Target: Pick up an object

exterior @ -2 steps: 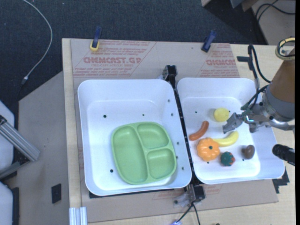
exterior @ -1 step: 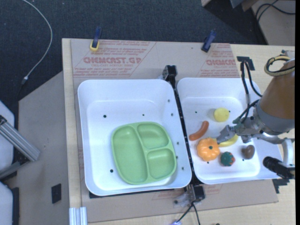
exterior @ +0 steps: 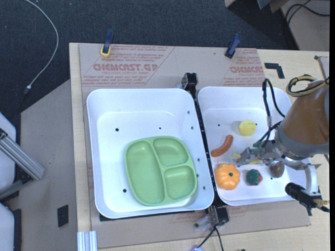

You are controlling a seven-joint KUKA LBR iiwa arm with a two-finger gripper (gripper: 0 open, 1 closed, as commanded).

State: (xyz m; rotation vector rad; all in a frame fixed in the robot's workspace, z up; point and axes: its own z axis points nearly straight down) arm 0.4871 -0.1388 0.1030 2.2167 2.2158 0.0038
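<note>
The right bin (exterior: 230, 101) holds several small toy foods. A yellow lemon-like piece (exterior: 247, 127) lies toward the back, and a red-orange sausage (exterior: 222, 145) lies left of the middle. At the front sit an orange pumpkin (exterior: 227, 175) and a dark green round piece (exterior: 254, 177). A brown piece (exterior: 276, 167) lies under the wrist. My gripper (exterior: 249, 158) is low inside this bin, just above the green piece and right of the sausage. The grey arm with its orange band (exterior: 309, 119) covers the bin's right side.
The left bin (exterior: 104, 109) holds a green divided plate (exterior: 159, 169). A black clamp (exterior: 189, 80) joins the bins at the back and another clamp (exterior: 219, 214) sits at the front. Black cables (exterior: 268, 101) hang along the arm over the right bin.
</note>
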